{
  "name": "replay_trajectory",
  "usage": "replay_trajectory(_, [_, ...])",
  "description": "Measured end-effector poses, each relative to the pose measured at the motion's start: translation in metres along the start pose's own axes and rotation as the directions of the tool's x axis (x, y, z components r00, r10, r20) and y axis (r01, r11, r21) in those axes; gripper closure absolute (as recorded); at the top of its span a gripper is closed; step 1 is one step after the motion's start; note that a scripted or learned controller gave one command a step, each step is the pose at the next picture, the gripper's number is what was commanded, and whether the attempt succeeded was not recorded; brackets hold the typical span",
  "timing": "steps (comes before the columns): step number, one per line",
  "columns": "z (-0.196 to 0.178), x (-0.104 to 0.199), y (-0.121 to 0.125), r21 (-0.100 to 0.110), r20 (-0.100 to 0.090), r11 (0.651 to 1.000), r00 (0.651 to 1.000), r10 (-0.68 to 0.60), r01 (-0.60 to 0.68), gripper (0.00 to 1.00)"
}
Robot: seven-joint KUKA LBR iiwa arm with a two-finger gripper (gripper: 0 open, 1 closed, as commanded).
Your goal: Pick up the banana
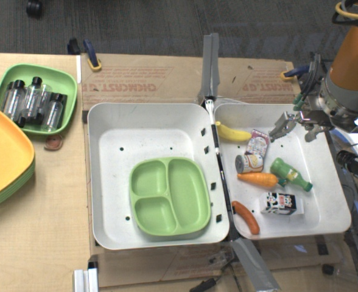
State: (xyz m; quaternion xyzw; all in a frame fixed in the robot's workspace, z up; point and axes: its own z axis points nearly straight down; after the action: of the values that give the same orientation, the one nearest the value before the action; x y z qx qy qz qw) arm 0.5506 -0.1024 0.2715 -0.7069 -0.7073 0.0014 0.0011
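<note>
Curved smooth yellow plastic banana (232, 132) upper left of right white bin (331, 221); metal two-finger tool (297, 125) hovers upper right, fingers spread, holding nothing.

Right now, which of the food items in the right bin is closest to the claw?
The pink packet, just left of the claw. The banana lies farther left by the divider; the carrot and green bottle sit lower down.

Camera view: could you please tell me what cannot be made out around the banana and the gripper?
- Banana: its right end is hidden under the pink pouch.
- Gripper: too small and blurred to judge.
- Arm: cut off by the right edge.
- Pouch label: too small to read.
</note>
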Motion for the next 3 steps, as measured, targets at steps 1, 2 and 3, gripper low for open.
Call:
replay_trajectory(1, [0.061,0.0,0.051,0.0,0.0,0.993,0.993,-0.122,0.122,0.0])
replay_trajectory(2, [0.179,-0.014,0.088,-0.004,0.001,0.974,0.974,-0.227,0.227,0.0])
replay_trajectory(3, [0.178,-0.105,0.096,-0.006,0.001,1.0,1.0,-0.025,0.025,0.0])
